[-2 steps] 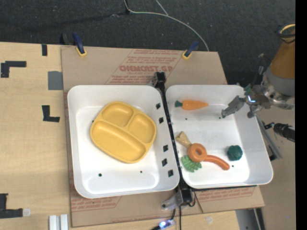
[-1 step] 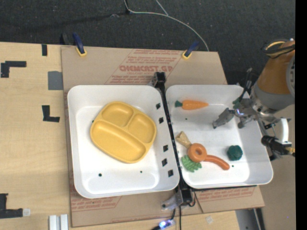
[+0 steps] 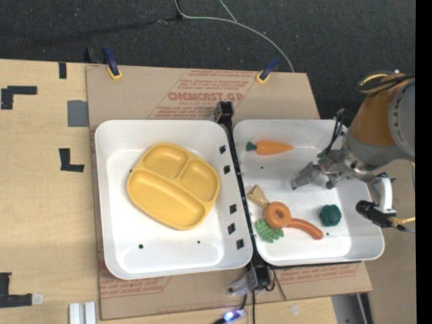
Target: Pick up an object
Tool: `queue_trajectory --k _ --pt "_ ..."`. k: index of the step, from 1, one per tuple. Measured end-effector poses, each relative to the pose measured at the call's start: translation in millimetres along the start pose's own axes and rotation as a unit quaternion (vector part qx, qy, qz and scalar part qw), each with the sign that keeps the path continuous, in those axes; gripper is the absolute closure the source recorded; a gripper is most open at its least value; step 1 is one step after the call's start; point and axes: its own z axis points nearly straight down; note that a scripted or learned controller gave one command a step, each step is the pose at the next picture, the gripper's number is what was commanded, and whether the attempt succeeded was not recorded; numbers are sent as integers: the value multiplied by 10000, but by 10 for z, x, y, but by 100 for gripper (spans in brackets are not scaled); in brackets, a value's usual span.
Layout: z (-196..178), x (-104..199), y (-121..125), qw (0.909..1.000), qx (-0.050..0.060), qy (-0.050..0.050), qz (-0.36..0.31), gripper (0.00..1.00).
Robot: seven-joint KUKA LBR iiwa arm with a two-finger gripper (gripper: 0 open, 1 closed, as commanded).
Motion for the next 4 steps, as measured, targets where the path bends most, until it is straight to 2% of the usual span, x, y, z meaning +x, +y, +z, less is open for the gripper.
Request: queue_trajectory --k 1,2,4 --pt "-96 8 9 10000 4 9 -10 100" --pt "-676 62 -30 10000 -55 -5 -6 100" --pt "-1626 160 44 10000 -56 -10 -8 100"
